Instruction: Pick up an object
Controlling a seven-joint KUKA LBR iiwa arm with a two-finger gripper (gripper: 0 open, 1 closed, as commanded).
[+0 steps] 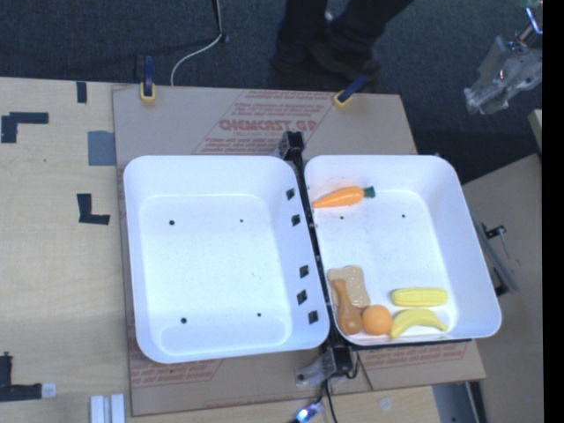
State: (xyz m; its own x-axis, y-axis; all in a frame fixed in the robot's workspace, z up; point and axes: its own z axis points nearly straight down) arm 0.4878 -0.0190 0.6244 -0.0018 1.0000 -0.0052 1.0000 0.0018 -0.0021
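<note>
Two shallow white bins are sitting side by side on the counter (53, 236), on a brown cardboard sheet (264, 122) with red print. Both are smooth, glossy plastic with rounded corners and raised rims, joined along a dark seam with small black clips. The left bin (207, 254) is showing only a few small dark dots on its floor.

The right bin (414, 227) is holding all the objects. An orange carrot (338, 197) with a green tip is lying near the far left corner, close to the seam, tapered and smooth. At the near edge, a tan, flat, bread-like piece (350, 282) is resting against a brown drumstick-shaped piece (345, 311). A round orange ball (377, 321) is touching that brown piece on its right. Just beside it, a curved yellow banana (418, 322) is lying along the near rim, with a short yellow corn cob (419, 297) just behind it.

My end effector (500, 82) is hanging at the upper right, well apart from both bins and over the dark carpet (88, 16). It is looking pale and blurred, so I cannot tell how its fingers are standing. Nothing is visible in it. Two blue-and-yellow clamps (146, 82) are pinning the cardboard's far edge.
</note>
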